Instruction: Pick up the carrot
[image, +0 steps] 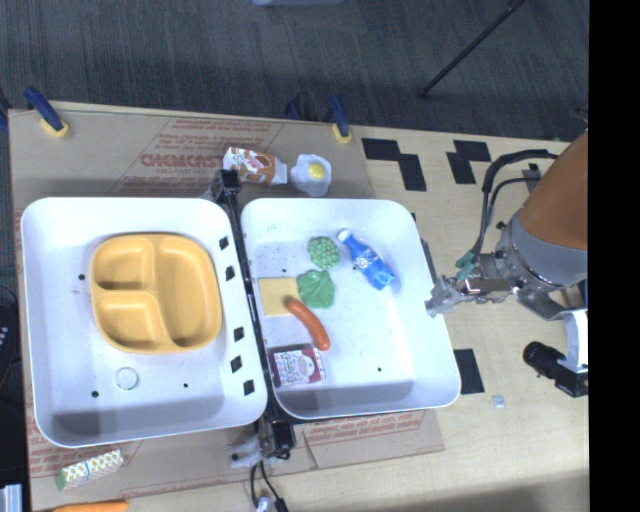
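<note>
A cardboard-covered surface (480, 440) carries two shallow white bins side by side. The left bin (60, 400) holds a yellow compartment tray (157, 290) lying toward its middle, nearer the far edge than the near one. The right bin (400, 340) holds the smaller items.

The grey arm (555, 225), with its orange band, reaches in over the right edge of the surface, and its gripper (440, 300) hangs just outside the right rim of the right bin, grasping nothing; whether it is released or clenched cannot be told from this view.

Inside the right bin, a pale yellow flat slice (275, 296) lies against the left wall. A dark red packet (296, 366) lies near the bin's near left corner. A blue bottle (366, 260) with a white cap lies tilted toward the far right part of the bin. A green leafy piece (317, 288) sits near the bin's middle, with a lighter green knobbly piece (322, 250) just beyond it toward the far edge.

The carrot (309, 323), orange and slim, lies on the floor of the right bin, left of centre, slanting from the yellow slice toward the near edge, touching the leafy piece at its upper end and lying just beyond the red packet. It is well apart from the gripper.

Beyond the bins, near the far edge of the surface, stand a small brown-and-white carton (248, 165) and a white cup with a yellow top (312, 174).
</note>
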